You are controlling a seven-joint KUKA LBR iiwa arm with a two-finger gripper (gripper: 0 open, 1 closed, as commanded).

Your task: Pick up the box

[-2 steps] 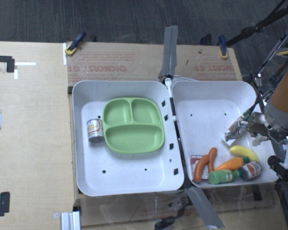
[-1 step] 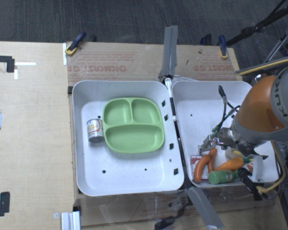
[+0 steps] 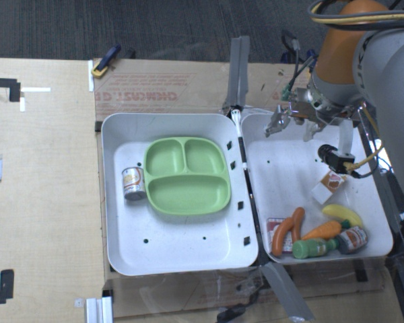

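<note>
The box point(image 3: 327, 186) is small and white with a red and brown label. It lies tilted near the right wall of the right bin point(image 3: 283, 180). My gripper point(image 3: 295, 125) hangs over the far end of that bin, up and to the left of the box and well apart from it. Its two metal fingers point(image 3: 277, 124) stand spread open with nothing between them.
Near the right bin's front lie a banana point(image 3: 342, 213), a carrot point(image 3: 321, 231), a sausage point(image 3: 287, 230), a green bottle point(image 3: 314, 247), a small can point(image 3: 353, 239) and a flat red-and-white packet point(image 3: 274, 225). The left bin point(image 3: 121, 247) holds a green divided plate point(image 3: 187, 175) and a can point(image 3: 132, 183).
</note>
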